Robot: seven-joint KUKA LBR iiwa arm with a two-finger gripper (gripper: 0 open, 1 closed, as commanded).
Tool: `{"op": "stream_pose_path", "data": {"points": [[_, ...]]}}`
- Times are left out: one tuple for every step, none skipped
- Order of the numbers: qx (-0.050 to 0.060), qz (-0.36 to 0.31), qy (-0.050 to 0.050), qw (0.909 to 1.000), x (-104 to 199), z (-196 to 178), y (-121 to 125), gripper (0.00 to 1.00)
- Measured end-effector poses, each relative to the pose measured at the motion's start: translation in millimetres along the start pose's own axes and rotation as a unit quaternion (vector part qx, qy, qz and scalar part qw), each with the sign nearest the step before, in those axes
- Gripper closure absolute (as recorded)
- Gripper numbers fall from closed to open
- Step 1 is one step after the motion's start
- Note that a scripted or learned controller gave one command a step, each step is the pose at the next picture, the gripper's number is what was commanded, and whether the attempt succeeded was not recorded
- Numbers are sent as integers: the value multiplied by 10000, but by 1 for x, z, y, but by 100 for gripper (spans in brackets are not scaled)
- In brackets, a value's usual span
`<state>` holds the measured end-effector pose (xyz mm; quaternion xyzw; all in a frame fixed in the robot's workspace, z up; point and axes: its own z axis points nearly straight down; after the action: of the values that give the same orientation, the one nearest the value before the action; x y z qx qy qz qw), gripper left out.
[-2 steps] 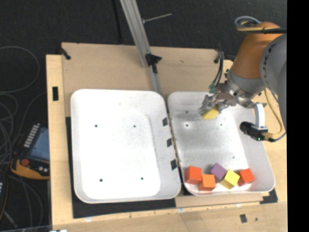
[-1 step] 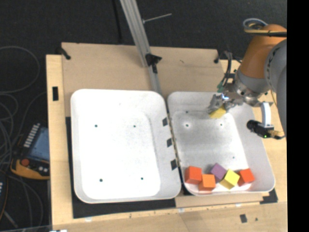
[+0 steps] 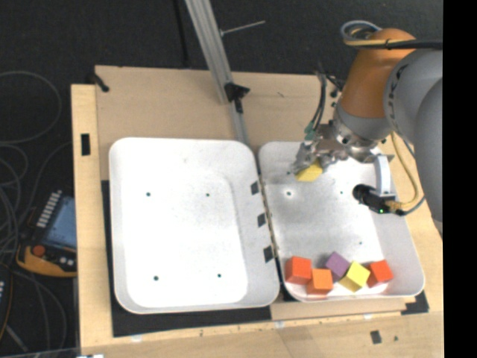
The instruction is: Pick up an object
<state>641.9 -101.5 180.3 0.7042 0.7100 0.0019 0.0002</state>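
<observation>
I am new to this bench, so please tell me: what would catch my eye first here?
First, the grey and orange arm reaching in from the right, its tool gripping a yellow block at the far end of the right bin. Next, the colourful blocks bunched along that bin's near edge.

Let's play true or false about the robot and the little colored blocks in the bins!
1. A yellow block sits between the gripper fingers. True.
2. The other blocks are bunched at the near edge of the right bin. True.
3. The purple block is in the left bin. False: it lies in the right bin with the others.
4. The gripper is over the left bin. False: it is over the right bin's far end.
5. One of the bunched blocks is a second yellow block. True.
</observation>
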Motion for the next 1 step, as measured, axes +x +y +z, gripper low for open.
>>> {"op": "stream_pose_path", "data": {"points": [[17, 4, -2, 10000, 59, -17, -38, 100]]}}
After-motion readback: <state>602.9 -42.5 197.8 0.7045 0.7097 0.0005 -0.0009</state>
